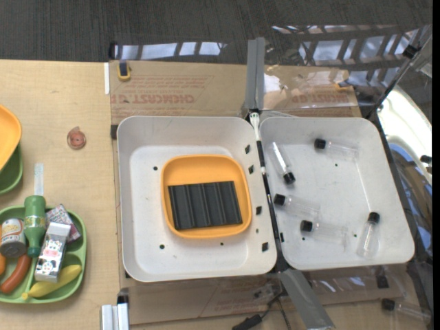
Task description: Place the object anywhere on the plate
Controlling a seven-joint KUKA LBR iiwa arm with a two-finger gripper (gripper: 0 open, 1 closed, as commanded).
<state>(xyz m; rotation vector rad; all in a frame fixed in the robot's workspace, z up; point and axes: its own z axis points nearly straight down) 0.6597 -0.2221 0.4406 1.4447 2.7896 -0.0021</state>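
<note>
An orange plate (205,169) with a dark grey ribbed centre lies flat in the middle of the left white bin (137,184). Several clear plastic tubes with black caps lie scattered in the right white bin (392,246). One tube (280,161) lies near the bin's left wall. Another tube (334,145) is at the back, and a third tube (369,234) lies at the front right. Two more tubes lie near the front left of that bin. None of the tubes touches the plate.
On the wooden bench at the left sits a green tray (69,280) of toy food, an orange bowl (7,139) over a green one, and a small pink piece (76,138). Cardboard (179,95) lies behind the bins. A metal frame (344,47) stands at the back right.
</note>
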